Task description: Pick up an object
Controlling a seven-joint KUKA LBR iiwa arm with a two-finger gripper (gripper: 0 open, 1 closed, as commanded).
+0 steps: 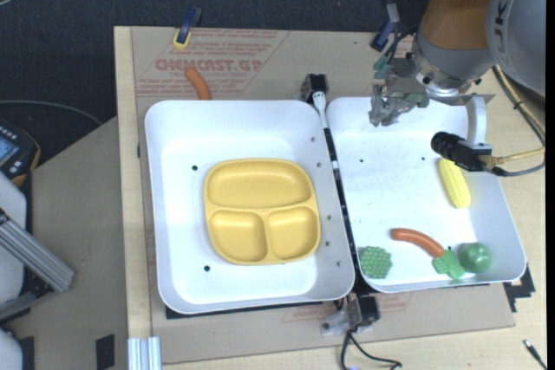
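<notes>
The right bin (381, 178) holds a yellow corn cob (454, 183) near its right wall, an orange sausage (417, 240) lower down, a green leafy piece (375, 261) at the front left and a green vegetable (466, 259) at the front right. My gripper (383, 114) hangs over the bin's back left corner, well apart from all of these, with nothing seen between its fingers. The fingers are small and dark, and their spacing is unclear.
The left bin (173, 186) carries a yellow three-compartment tray (260, 210). A black clamp (314, 87) sits between the bins at the back. An orange sausage (199, 83) and a blue-yellow clip (185, 29) lie on the cardboard behind the left bin.
</notes>
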